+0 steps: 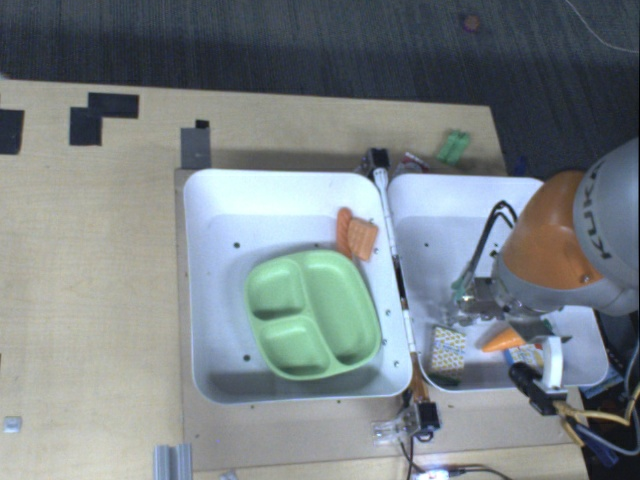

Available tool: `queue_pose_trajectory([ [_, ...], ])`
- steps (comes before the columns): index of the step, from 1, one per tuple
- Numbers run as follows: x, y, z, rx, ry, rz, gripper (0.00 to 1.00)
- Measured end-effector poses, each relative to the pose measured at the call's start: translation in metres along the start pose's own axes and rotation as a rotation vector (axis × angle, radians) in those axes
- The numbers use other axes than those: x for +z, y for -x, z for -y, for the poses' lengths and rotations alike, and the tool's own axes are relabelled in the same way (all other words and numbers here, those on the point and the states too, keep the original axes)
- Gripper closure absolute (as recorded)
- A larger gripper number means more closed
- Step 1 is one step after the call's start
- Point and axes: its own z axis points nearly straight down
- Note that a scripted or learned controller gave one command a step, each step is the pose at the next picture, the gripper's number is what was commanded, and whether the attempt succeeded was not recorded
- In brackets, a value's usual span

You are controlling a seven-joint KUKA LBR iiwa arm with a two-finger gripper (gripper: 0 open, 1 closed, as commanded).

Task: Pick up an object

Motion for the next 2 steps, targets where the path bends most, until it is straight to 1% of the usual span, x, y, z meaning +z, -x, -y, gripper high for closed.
queue_pose_trajectory([
  [1,0.000,0.000,0.000,0.000,0.000,0.000,0.00],
  [2,0.013,0.007,-0.052,-0.002,-0.009,-0.002,0.00],
])
